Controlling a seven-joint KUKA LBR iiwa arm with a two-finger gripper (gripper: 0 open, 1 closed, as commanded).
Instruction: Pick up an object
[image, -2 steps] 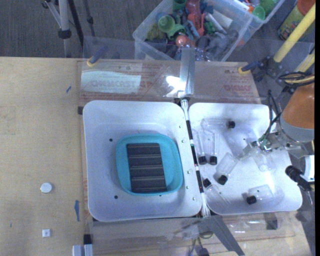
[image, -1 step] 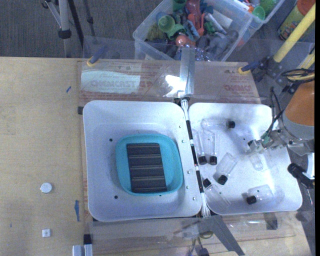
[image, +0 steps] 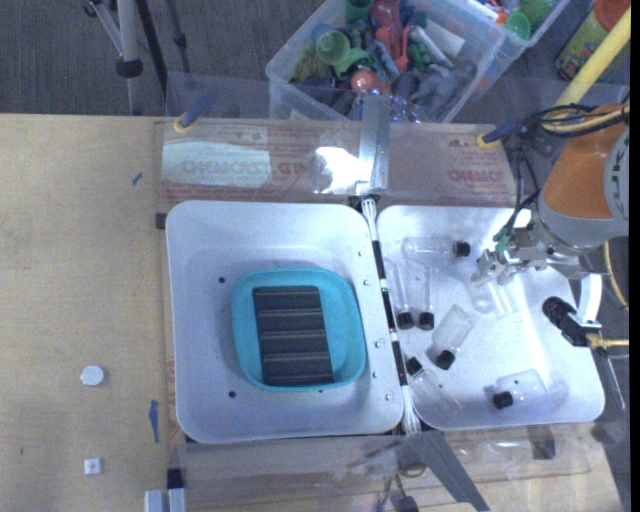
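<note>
I have the gripper hovering in the right bin above clear black-capped vials (finger state unreadable), so next comes the descent.

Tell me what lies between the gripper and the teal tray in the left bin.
In the camera view, clear vials with black caps and the bins' divider lie between the gripper and the teal tray.

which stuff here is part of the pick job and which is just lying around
Job: gripper; clear black-capped vials in the right bin; blue tray in the left bin.

Lying about: toy tub behind the bins; small white disc on the bench.
</note>
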